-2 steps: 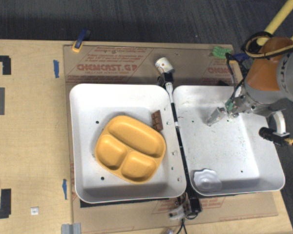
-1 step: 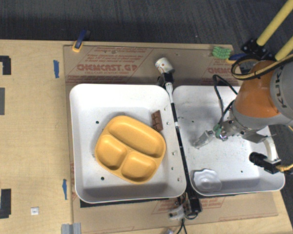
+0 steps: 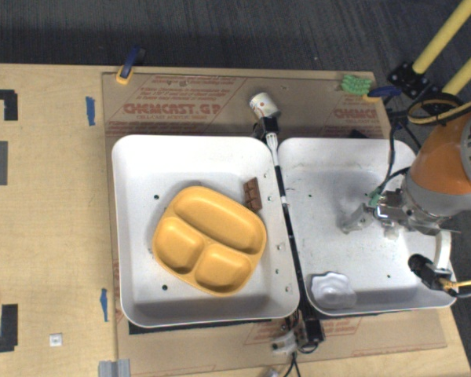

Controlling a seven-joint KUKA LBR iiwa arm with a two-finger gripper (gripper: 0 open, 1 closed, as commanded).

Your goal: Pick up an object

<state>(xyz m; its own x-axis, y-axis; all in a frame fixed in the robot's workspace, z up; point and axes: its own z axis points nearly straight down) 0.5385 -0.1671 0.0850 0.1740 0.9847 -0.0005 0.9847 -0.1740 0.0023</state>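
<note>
**Arm poised over the right bin, nothing yet in its grasp**

While the gripper [image 3: 359, 217] hangs low over the middle of the right bin [image 3: 330, 159], no object sits between its fingers, so the task appears to be at the approach stage, before any grasp. Its grey fingers point left from the wrist, and they look slightly spread with bare white floor beneath them, though the blur there makes that a cautious reading. Behind it, at the scene's right edge, rises the arm [image 3: 447, 171] with its orange band.

Candidates for picking lie in both bins. Nearest the gripper is a small clear plastic cup [image 3: 332, 288] lying at the near edge of the right bin, near its left corner, well apart from the fingers. In the left bin [image 3: 141, 163] a yellow divided tray [image 3: 209, 239] lies upside down across the middle, and a small brown block [image 3: 252, 195] rests just beyond the tray's far right side, close to the wall between the bins.

Judged from this layout, the cup is the likeliest target: the next move would call for shifting the gripper toward the near side and a little left, centring over the cup, then lowering and closing. Its clear, thin shell so close to the bin wall could make a clean pinch awkward.
</note>
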